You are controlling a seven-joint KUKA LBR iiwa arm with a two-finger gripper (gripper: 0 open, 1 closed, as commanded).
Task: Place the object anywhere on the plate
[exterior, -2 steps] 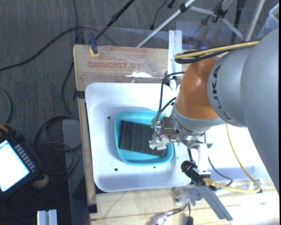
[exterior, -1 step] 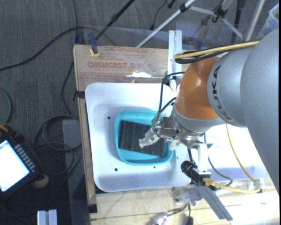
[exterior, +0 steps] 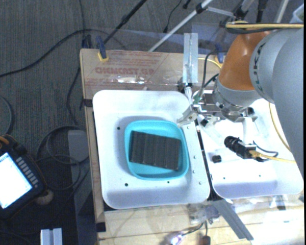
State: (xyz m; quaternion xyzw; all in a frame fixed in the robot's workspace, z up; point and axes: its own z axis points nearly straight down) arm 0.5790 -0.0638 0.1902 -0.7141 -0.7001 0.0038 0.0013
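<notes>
We see the dark rectangular block (exterior: pixel 154 149) already lying flat on the blue plate (exterior: pixel 134 171), down-left of our gripper (exterior: pixel 201 111), whose grip we cannot tell.

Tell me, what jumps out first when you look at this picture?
The bright blue plate in the left bin grabs the eye first, with a dark ridged block lying on it. Next comes the big grey arm with its orange band, reaching in from the right above the right bin.

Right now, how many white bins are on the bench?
2: the left bin holds a blue plate; the right bin sits beside it, partly under the arm.
</notes>
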